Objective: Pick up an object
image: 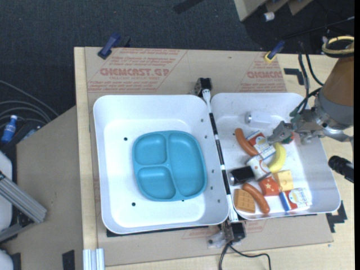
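From above, the worktop (169, 66) is carrying two shallow white bins side by side. The left bin (107, 151) is holding a blue divided plate (167, 165), lying flat near its middle. The right bin (320, 167) is holding a cluster of toy food: a clear bottle (257, 118) near its far edge, a sausage (245, 142) towards its left wall, a banana (278, 157) in the middle touching a small carton (259, 165), a black block (242, 175) by the left wall, a second sausage (256, 196) beside a waffle (243, 201) at the near left corner, and a yellow cheese wedge (285, 179) next to them. The arm (337, 94) is reaching in from the right, and its jaws (281, 133) are hanging just over the banana's far end; I cannot tell whether they are released or clenched, and nothing is visibly sitting between them.
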Controlling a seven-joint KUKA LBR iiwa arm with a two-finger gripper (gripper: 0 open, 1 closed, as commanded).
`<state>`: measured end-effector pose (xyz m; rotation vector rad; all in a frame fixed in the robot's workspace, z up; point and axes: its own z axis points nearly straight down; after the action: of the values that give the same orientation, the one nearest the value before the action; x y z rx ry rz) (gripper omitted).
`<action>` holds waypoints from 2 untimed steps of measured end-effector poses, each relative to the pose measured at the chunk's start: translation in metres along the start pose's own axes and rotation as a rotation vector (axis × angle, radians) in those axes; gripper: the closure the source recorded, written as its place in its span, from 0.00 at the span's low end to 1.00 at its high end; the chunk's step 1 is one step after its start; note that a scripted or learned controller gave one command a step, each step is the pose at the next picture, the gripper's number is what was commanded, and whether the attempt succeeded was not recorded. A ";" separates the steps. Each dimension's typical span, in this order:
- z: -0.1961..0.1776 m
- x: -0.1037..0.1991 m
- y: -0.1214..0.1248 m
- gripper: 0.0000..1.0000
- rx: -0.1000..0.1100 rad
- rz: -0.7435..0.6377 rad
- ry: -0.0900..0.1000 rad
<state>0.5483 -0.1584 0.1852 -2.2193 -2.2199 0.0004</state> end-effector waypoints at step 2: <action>0.090 0.061 0.110 0.00 -0.026 -0.001 -0.013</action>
<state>0.6584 -0.0976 0.0955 -2.2374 -2.2412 -0.0146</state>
